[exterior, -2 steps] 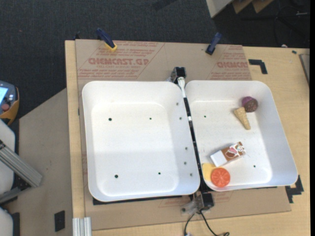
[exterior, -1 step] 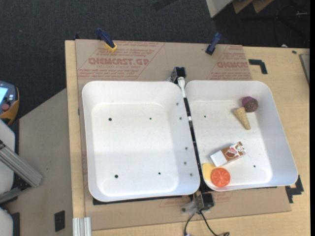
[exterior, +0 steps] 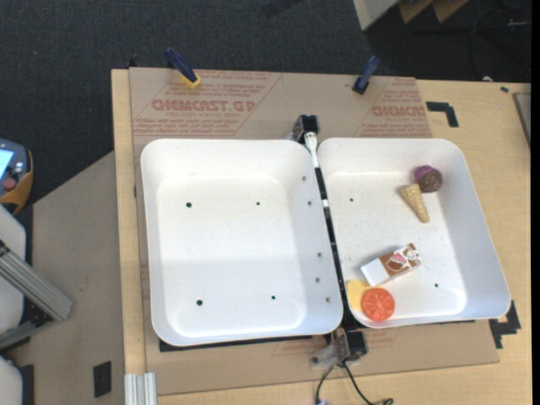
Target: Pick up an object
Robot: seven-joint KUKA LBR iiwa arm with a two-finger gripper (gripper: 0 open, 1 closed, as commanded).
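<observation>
three toys wait in the right bin (exterior: 472,226): cone (exterior: 419,194) at 1 o'clock, box (exterior: 393,264) and tomato (exterior: 377,305) at 7 o'clock. the lone cone looks the cleanest pick. hand's state: cannot tell.

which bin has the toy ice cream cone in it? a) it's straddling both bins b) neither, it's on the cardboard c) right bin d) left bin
c: the ice cream cone lies in the right bin, up near its far right corner, apart from the small box and the orange fruit lying nearer the front edge.
</observation>
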